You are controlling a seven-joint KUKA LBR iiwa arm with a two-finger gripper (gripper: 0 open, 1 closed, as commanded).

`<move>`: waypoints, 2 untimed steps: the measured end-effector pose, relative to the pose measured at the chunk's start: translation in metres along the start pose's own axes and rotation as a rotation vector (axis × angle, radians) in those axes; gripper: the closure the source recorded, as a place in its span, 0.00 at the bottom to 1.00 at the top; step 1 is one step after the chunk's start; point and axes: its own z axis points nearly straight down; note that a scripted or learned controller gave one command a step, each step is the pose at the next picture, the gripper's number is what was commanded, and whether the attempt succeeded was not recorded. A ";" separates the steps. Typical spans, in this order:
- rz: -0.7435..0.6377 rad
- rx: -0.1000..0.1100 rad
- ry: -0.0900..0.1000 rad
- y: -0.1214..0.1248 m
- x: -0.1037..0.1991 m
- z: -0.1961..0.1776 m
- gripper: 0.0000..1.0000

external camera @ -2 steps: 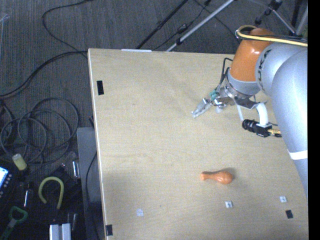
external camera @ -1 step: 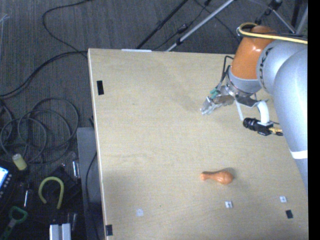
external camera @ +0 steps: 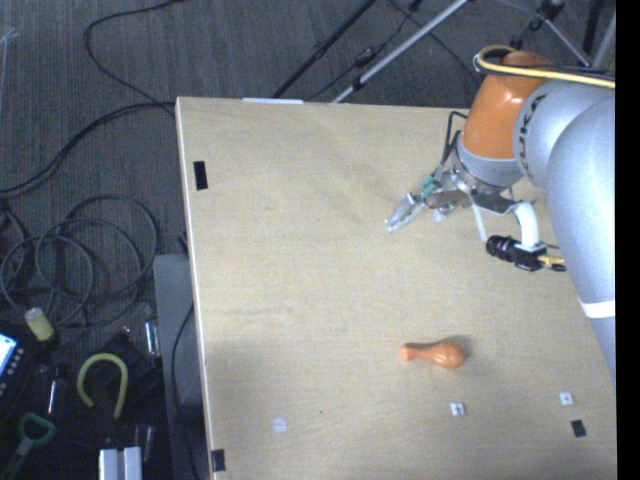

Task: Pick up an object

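Object (external camera: 435,354): one, orange, pear-shaped, on its side, narrow end toward the bench's left edge. Lay on the bare bench (external camera: 300,298) toward the near edge, right of the middle, touching nothing.

Gripper (external camera: 405,214): one, over the far right part of the bench, well apart from the object, pointed toward the left edge. Open or closed, could not be told. Nothing seen in it. Behind it, orange band (external camera: 497,118), then grey arm (external camera: 590,188).

Surface: flat, tan, matt. Three black marks (external camera: 200,175): two by the left edge, one by the near right corner. Two pale tags (external camera: 457,408) near the near edge, too small to read.

Room: dark grey carpet (external camera: 80,88). Loose black cables (external camera: 70,258) coiled left of the bench. Pale stand legs (external camera: 420,28) beyond the far edge. One green hook (external camera: 100,376) on the floor, near left.
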 end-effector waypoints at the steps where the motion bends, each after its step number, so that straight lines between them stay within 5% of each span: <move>1: -0.362 0.002 -0.002 0.000 0.001 0.009 0.00; 2: -0.362 -0.004 0.001 0.002 0.003 -0.001 1.00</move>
